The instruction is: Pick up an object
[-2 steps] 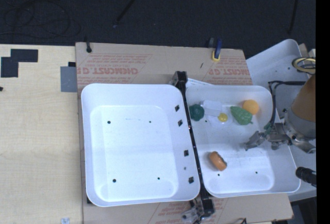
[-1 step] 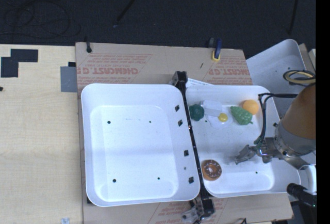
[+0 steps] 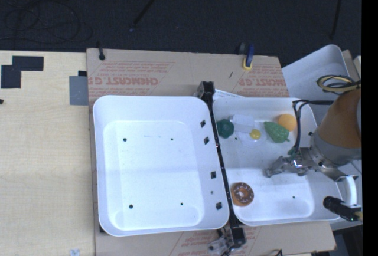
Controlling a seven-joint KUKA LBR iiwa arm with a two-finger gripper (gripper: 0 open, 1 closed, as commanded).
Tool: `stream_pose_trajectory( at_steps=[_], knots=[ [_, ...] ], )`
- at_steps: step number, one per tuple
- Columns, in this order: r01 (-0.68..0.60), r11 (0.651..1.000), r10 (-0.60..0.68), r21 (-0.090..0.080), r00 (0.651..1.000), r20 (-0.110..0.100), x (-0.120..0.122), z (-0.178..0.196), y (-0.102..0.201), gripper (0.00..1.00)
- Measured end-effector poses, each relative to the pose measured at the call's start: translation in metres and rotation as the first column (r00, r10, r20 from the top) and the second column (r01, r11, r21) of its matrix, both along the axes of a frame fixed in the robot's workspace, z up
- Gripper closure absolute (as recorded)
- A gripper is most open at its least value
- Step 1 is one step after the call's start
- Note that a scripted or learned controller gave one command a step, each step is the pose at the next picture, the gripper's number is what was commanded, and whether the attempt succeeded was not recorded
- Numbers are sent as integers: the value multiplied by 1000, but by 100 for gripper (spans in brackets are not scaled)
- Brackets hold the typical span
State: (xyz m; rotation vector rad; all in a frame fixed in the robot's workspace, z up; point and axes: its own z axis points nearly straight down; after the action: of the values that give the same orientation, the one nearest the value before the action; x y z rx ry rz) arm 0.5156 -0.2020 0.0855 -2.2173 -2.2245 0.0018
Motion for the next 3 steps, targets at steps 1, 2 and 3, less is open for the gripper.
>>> stream_pose_trajectory(
  at_steps=[1,2,3],
  knots=[
    [2,1000,-2,1,1000,-1,-2,12,0,100],
    [4,1000,-4,2,1000,-2,-2,12,0,0],
    [4,1000,-4,2,1000,-4,-2,21,-1,100]
  ],
)
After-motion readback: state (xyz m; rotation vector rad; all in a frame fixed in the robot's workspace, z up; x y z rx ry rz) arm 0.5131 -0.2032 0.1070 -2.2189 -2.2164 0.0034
